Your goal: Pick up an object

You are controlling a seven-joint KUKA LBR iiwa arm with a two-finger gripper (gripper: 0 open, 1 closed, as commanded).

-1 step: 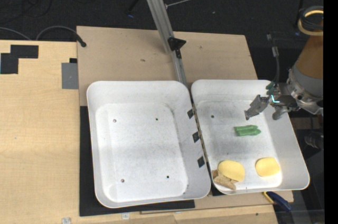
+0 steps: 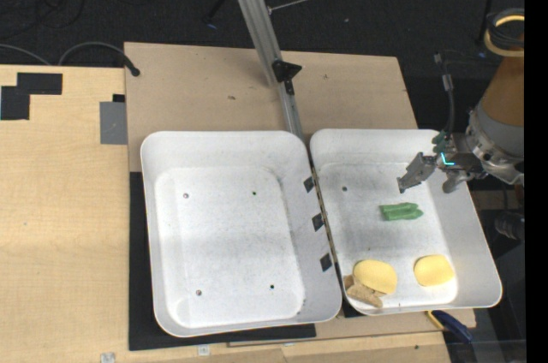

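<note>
In the camera view, two shallow white bins sit side by side on the counter (image 2: 68,181). The left bin (image 2: 163,149) has only small dark dots on its floor. The right bin (image 2: 479,267) carries the objects: a small green piece (image 2: 401,212) lying flat near the middle, a round yellow object (image 2: 375,276) near the front edge with a tan scrap (image 2: 366,295) touching its front-left side, and a second yellow object (image 2: 434,270) just to its right, apart from the first.

The arm (image 2: 505,96) (grey with an orange section) comes in from the right. Its jaws (image 2: 432,170) hang over the far right part of the right bin, above and slightly behind the green piece, and stand spread apart with nothing between them. One dark finger (image 2: 415,173) points toward the left, the other (image 2: 452,181) sits nearer the bin's right rim.

A grey metal rail (image 2: 257,27) slants from the top down to the gap between the bins.
</note>
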